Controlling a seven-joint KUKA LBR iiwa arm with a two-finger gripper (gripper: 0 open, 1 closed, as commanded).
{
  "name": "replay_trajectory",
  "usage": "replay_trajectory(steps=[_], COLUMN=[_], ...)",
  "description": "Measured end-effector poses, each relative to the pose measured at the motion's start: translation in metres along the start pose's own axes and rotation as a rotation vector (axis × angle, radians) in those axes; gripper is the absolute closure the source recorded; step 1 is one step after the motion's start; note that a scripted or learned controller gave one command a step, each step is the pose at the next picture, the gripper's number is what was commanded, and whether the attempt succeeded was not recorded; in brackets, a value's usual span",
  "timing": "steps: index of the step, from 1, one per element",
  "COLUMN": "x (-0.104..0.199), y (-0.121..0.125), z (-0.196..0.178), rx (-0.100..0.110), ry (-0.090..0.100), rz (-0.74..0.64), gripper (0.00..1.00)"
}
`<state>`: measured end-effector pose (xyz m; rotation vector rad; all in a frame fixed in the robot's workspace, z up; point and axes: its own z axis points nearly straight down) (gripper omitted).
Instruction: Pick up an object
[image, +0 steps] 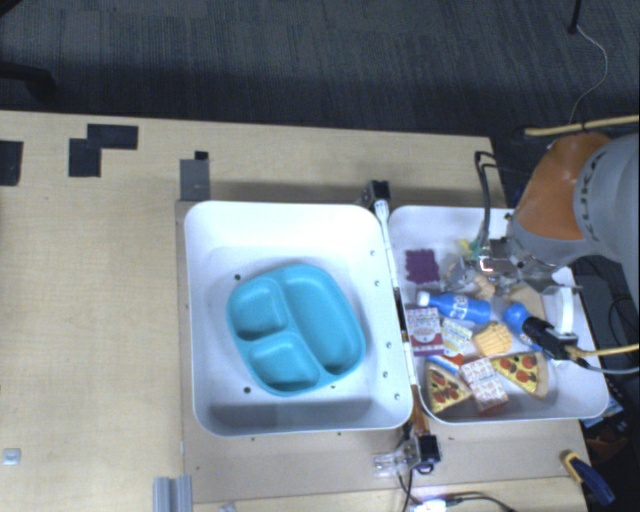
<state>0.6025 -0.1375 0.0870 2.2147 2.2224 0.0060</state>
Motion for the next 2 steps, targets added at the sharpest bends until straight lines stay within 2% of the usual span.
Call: replay_trajectory(steps=[1,2], x=[0.0,0.089], y=[0.002,-0.053], z=[-0.013,-0.098], rx=[-0.007,0.003], ry=[-0.001,0.001], rz=[-0.001,-0.002], gripper=[1.0,1.0])
